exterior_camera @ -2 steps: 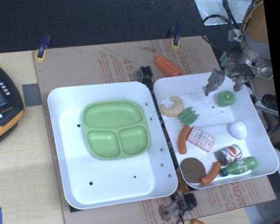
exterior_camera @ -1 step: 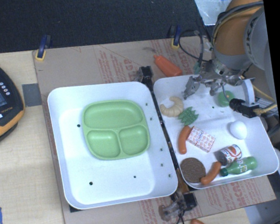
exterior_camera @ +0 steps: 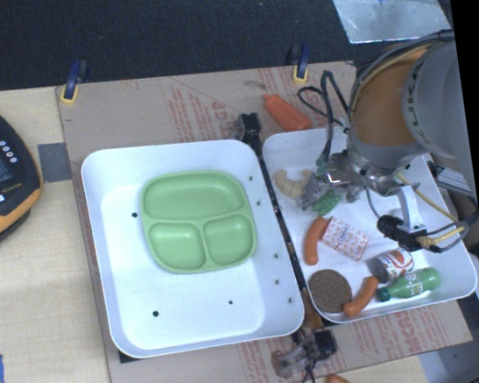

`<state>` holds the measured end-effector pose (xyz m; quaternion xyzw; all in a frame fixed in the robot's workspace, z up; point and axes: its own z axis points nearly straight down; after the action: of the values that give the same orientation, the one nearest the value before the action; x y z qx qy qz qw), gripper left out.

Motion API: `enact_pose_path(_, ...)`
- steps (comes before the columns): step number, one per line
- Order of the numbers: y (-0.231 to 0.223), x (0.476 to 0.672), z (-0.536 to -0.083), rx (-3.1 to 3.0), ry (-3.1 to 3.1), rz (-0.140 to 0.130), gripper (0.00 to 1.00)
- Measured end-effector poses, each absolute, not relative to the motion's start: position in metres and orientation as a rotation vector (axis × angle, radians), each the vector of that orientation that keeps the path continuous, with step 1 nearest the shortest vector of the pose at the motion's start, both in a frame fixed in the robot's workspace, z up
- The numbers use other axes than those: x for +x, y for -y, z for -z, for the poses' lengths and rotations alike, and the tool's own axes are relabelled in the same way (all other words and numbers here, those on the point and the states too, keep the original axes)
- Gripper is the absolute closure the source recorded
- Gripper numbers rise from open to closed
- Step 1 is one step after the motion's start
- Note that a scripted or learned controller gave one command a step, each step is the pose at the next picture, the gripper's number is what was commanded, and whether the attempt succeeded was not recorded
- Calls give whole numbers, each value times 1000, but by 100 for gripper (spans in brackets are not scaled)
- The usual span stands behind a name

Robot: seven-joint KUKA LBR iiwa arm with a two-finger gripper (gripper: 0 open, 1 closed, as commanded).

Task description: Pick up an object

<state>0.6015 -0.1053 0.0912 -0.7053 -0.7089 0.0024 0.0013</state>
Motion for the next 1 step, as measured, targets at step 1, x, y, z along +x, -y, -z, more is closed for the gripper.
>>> enact_pose_path(1, 107, 602, -102, -2211, 2230, -11, 100)
